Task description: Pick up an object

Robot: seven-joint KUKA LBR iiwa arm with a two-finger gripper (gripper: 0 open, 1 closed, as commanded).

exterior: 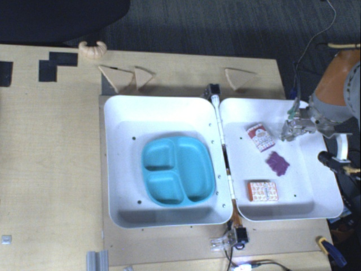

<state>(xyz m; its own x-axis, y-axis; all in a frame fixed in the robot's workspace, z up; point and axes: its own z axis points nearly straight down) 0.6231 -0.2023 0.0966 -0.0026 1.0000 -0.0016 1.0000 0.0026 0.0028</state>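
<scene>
Camera view shows our gripper (291, 130), its state unclear, low in the right bin (321, 205) beside a small red-and-white carton (260, 136), likely light and stiff, best pinched across its narrow sides.

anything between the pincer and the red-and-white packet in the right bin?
Nothing visible. The pincer hangs over bare bin floor just right of the red-and-white packet; the purple piece and the orange box lie nearer the camera, off that line.

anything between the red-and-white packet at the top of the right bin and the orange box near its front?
Camera view: the purple piece lies roughly between the red-and-white packet and the orange box, offset slightly toward the arm side.
</scene>
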